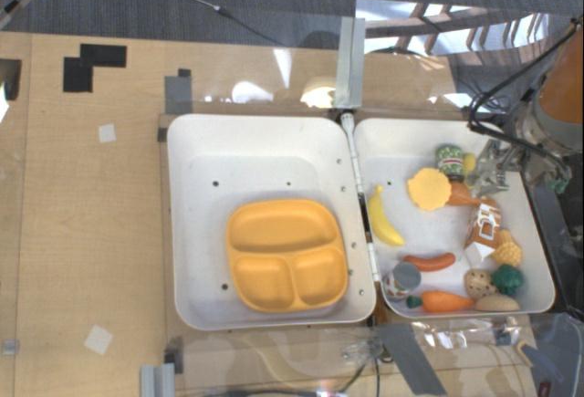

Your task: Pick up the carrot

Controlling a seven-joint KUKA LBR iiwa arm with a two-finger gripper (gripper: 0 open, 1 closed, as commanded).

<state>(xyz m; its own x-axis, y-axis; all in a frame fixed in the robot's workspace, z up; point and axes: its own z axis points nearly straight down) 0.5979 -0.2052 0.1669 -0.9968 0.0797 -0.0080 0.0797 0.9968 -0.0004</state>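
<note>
Two white bins side by side, centre of frame. Left bin (196, 203) with an orange divided tray (286, 253) sitting lower-middle, three compartments. Right bin (392, 149) crowded w/ toy food.

Carrot (444, 301) lying flat along the bottom edge of the right bin, roughly horizontal, green end pointing left — just beside a small grey cup (402, 276) up-left of it and touching or nearly touching a speckled tan piece (478, 281) to its right. Red sausage (429, 262) just above it, also horizontal.

Gripper (488, 169) at the upper right of the right bin, hanging over a green round item (448, 155) and a yellow disc (428, 189), well apart from the carrot. Fingers — can't tell if wide or narrow, too blurred against cables and metal. Nothing seen between them.

Elsewhere in right bin: banana (384, 222) by the left wall, small printed carton (484, 227) mid-right, broccoli-like dark green piece (508, 278) bottom right corner.
</note>
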